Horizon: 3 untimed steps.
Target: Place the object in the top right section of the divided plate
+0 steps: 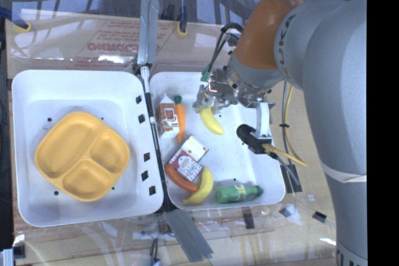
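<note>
Gripper sitting over upper middle of right bin, clenching the top end of a small banana that is hanging tilted just below the fingers. Yellow divided plate lying in left bin, well apart from the banana. Elsewhere in right bin: carrot beside small carton, card box overlapping sausage, second banana, green bottle along bottom edge.

Arm reached in from the right, wrist bent down-left; gripper hung low, fingers pinched on a small banana.
</note>
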Each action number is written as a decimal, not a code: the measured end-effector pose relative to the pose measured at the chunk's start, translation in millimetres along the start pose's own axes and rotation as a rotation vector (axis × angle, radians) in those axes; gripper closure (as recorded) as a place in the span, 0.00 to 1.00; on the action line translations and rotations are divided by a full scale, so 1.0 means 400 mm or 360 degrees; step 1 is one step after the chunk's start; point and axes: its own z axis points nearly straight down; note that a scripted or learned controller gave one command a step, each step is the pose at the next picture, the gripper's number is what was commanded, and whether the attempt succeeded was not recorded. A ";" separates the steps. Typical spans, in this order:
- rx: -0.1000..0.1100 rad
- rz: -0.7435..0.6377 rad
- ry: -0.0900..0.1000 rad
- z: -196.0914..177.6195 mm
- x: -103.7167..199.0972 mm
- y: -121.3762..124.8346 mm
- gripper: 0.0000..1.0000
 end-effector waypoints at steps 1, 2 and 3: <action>0.0007 0.0601 0.0001 0.044 0.107 -0.061 1.00; 0.0000 0.0553 0.0001 -0.008 0.220 -0.078 1.00; 0.0008 0.1175 -0.0002 0.045 0.354 -0.128 1.00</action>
